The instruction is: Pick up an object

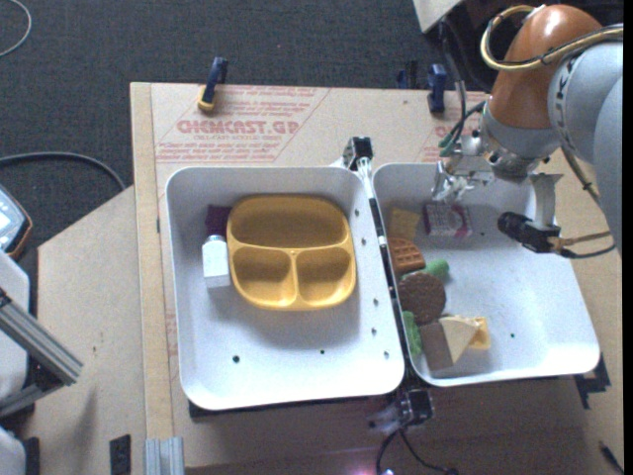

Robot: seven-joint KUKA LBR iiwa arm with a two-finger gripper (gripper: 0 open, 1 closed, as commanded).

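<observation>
Camera view, looking down at a slant: my gripper [455, 188] hangs over the back of the right bin [554, 315], directly above a small pinkish packet [445, 219] lying near that bin's far wall. Whether I am spread or pinched, I cannot tell from here; nothing is visibly between my tips. I judge the packet to be the target, since it sits right under me. To do this well I should drop straight down, centre on the packet, and close across its narrow side; it looks flat, so I need to go low, almost to the bin floor. Other stuff in the right bin: a waffle-like piece [406, 256] and a green bit [436, 266] just beside it, a brown round cookie [423, 294], a cheese-like wedge [463, 335] at the front. The waffle piece is near the packet, could get nudged. The left bin [188, 344] holds a yellow divided tray [291, 251], a small white bottle [216, 262] touching its left edge, and something dark purple [219, 217] behind the bottle. All that is well apart from me, no obstruction.
</observation>
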